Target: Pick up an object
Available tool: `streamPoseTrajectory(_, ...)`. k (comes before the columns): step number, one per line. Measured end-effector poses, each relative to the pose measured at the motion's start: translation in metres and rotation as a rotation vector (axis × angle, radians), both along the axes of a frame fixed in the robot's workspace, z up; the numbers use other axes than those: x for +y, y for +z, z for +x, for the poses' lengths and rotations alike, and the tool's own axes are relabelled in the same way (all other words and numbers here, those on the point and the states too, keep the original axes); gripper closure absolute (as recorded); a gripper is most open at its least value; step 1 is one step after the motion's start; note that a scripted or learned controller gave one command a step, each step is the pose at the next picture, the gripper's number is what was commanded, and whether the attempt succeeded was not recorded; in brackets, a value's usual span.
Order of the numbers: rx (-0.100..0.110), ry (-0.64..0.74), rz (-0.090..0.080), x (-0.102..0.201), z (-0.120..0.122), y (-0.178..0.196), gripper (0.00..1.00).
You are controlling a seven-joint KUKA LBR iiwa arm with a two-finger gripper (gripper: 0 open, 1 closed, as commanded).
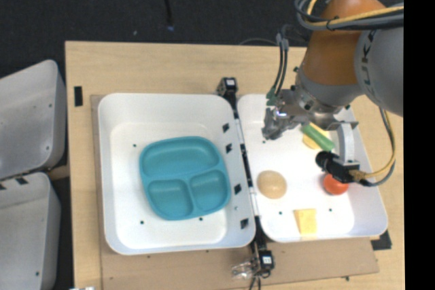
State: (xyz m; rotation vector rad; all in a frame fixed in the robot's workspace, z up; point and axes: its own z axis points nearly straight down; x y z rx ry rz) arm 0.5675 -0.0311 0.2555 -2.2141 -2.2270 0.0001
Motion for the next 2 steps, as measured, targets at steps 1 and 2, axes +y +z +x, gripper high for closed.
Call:
streamPoseTrajectory(1,-0.001,0.002,0.001,0.055,-0.014,0.006,1.0)
streamPoseTrajectory(2,-0.001,0.002,0.001,0.108,-0.022,0.009,1.0)
